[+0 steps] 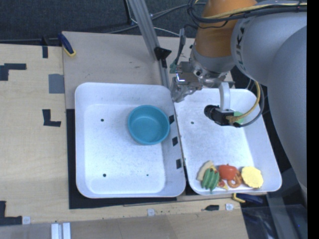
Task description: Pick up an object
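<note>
Nearest me, in the right bin's [259, 148] near corner, I see a cluster of small toy foods: a green piece [210, 178], a red one [228, 172] and a yellow one [252, 177], packed close together. Farther back, a blue bowl [148, 124] sits upright in the left bin [94, 148], toward its far right side. Beyond that, the gripper [180, 89] hangs over the far left corner of the right bin, by the divide between bins. I cannot tell how its tips are set, and I see nothing in them.
</note>
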